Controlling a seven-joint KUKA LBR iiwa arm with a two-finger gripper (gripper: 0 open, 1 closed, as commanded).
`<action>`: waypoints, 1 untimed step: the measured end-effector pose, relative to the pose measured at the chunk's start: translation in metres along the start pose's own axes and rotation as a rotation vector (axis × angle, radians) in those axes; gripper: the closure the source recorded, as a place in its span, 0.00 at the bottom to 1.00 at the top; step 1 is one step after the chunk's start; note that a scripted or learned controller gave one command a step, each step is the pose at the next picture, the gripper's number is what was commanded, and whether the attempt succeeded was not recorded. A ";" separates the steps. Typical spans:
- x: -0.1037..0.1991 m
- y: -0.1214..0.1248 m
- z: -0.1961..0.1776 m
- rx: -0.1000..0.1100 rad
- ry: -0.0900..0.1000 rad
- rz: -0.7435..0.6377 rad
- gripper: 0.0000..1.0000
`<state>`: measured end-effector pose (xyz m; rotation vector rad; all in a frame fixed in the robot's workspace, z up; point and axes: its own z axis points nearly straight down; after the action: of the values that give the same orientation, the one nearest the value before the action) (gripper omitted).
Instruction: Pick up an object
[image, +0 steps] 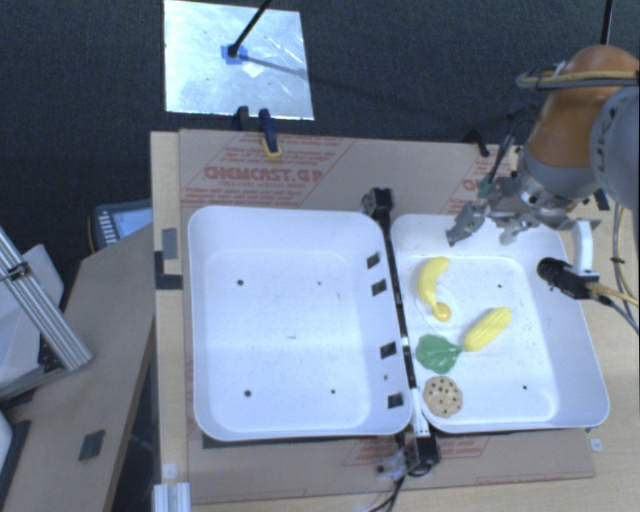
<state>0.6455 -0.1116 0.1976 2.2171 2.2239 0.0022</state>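
Observation:
Several toy foods lie in the right bin (570, 395): a yellow banana (433, 285), a yellow corn cob (487, 328), a green leaf (437, 352) and a round cookie (442, 397). My gripper (488, 226) hangs over the bin's far edge, up and to the right of the banana. Its two grey fingers are spread apart with nothing between them.
The left bin (290, 320) sits beside the right one, joined by a black clip strip (392, 310). Both rest on a cardboard sheet (270, 170). A black cable end (560, 275) hangs over the right bin's right side. A shiny metal plate (238, 60) lies beyond.

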 end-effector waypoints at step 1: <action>0.024 -0.045 0.067 0.009 0.002 0.002 0.00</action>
<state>0.6004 -0.0877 0.1303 2.2248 2.2277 -0.0056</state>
